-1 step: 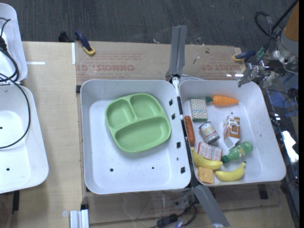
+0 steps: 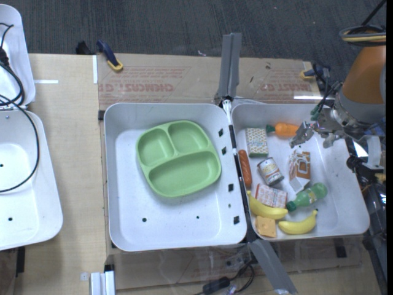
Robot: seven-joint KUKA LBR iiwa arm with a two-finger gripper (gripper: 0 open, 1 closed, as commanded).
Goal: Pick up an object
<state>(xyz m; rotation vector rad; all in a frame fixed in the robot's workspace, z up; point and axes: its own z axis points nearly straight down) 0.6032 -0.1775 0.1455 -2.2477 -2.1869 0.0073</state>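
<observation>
Over the right bin's [image 2: 351, 223] far edge the gripper [image 2: 313, 134] hangs, fingers seemingly spread and holding nothing, though the view is coarse. Just beneath lies a carrot [image 2: 285, 128], likeliest target; the green plate [image 2: 178, 158] fills the left bin [image 2: 123, 214].

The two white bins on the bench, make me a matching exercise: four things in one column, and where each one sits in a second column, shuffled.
Things:
1. green three-compartment plastic plate
2. orange toy carrot
3. two yellow toy bananas
4. two-finger gripper

Places:
A. near edge of the right bin
B. above the far part of the right bin
C. middle of the left bin
D. far end of the right bin, lying on its floor

Pairs: 1-C, 2-D, 3-A, 4-B
</observation>
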